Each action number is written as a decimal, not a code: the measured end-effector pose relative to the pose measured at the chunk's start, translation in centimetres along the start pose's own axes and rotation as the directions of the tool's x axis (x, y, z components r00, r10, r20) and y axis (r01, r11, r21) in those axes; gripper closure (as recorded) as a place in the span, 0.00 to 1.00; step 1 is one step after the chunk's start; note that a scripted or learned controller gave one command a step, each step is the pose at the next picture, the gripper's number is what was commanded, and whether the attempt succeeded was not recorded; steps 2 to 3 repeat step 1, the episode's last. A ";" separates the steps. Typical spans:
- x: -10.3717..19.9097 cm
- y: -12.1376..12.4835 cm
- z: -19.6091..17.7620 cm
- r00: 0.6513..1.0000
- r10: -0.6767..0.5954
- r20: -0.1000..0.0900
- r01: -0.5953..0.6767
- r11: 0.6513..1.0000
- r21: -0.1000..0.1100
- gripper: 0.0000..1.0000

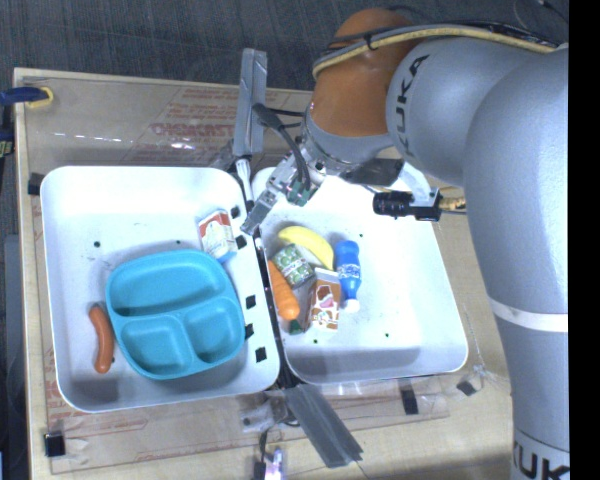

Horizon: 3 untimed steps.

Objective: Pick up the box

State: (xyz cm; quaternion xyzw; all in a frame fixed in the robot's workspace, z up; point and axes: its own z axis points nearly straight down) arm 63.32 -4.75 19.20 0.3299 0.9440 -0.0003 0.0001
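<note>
Your box (216, 233) lies in the left bin (70, 218), long axis tilted slightly off vertical. Your tool (265, 203) hovers beside it. I cannot tell its state.

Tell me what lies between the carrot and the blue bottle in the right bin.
In the camera view, between the carrot and the blue bottle lie a green packet and a brown carton.

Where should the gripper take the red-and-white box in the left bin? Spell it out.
Probably from above, across the red-and-white box's narrow width. It lies beside the blue tray's corner near the bin wall, so sideways approaches look blocked.
</note>
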 end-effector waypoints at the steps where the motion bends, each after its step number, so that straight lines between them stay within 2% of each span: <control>1: -0.9 1.7 -0.1 1.000 -0.021 0.002 0.021 1.000 -0.001 0.00; 3: -0.9 1.7 -0.1 1.000 -0.021 0.002 0.021 1.000 -0.001 0.00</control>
